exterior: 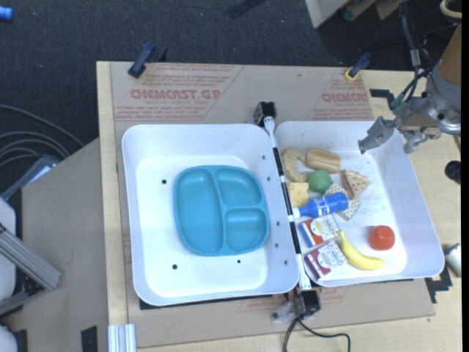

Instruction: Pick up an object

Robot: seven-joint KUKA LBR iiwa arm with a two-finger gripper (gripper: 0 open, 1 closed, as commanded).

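The pile of small toy foods is lying in the right-hand white bin point(421, 196), below and to the left of the claw point(388, 134) as the camera sees it, and nothing has been lifted yet. Nearest the claw are sitting a tan, loaf-shaped bread roll point(323, 159) and a paler tan piece point(293, 164) beside it; just beyond them a small green ball point(319, 181) is resting against a brown cracker-like wedge point(356, 182). Farther from the claw a blue plastic bottle point(323, 206) is lying on its side, touching a yellow cheese-like block point(298, 194), and farthest of all a red tomato-shaped ball point(382, 237), a yellow banana point(360, 254) and a red-and-white carton point(327, 255) are crowding the bin's near corner. The claw is hanging over the bin's far right corner with two grey fingers point(371, 138) splayed apart and nothing between them, so the step in hand looks like the approach. The next move calls, I judge, for choosing one piece, coming down over it and closing; the bread roll looks like the closest, least crowded choice. Well to the claw's left, the other white bin point(146, 160) is carrying a turquoise divided plastic plate point(220, 210) on the cardboard-covered bench point(220, 86).
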